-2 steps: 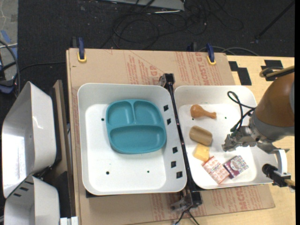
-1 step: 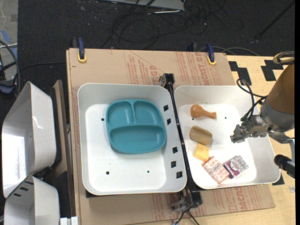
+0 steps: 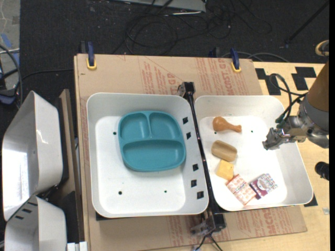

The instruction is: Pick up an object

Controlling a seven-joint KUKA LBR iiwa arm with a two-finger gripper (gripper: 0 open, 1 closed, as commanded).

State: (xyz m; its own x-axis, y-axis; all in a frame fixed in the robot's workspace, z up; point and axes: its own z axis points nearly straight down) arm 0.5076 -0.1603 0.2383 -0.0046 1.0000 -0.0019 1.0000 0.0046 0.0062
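Note:
In the right bin [image 3: 246,102] lie several small food items: a tan chicken drumstick [image 3: 225,124], a brown bread roll [image 3: 224,150], a yellow cheese wedge [image 3: 225,169], a red-and-white snack packet [image 3: 241,189] and a pink wrapped packet [image 3: 264,184]. My gripper [image 3: 273,139] hangs over the right side of this bin, to the right of the drumstick and roll, with nothing visibly between its fingers. Its fingers are too small and dark to read.
The left bin [image 3: 99,156] holds a teal divided plate [image 3: 152,140]. A black divider strip [image 3: 198,150] runs between the bins. Cardboard [image 3: 157,72] lies under both bins, and white containers [image 3: 29,150] stand off the bench at far left.

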